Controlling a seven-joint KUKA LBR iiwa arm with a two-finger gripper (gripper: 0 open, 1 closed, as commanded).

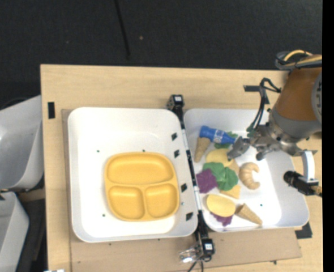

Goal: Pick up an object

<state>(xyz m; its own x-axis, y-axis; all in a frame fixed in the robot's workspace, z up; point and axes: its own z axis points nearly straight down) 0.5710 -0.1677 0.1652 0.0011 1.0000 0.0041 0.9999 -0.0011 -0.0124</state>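
The right bin (274,203) holds a pile of toy foods: a blue bottle (214,134), a tan cone (202,148), a purple grape bunch (206,180), a green leafy piece (226,175), a beige croissant (249,175), a yellow lemon-like piece (220,204) and another cone (249,213). My gripper (245,147) hangs over the bin's upper middle, just right of the blue bottle and above the croissant. Nothing shows between its fingers.
The left bin (88,129) carries a yellow three-compartment plate (140,185). The arm's orange band and grey wrist (296,109) stand over the right bin's far right side. Black clips (176,101) sit along the seam between the bins.
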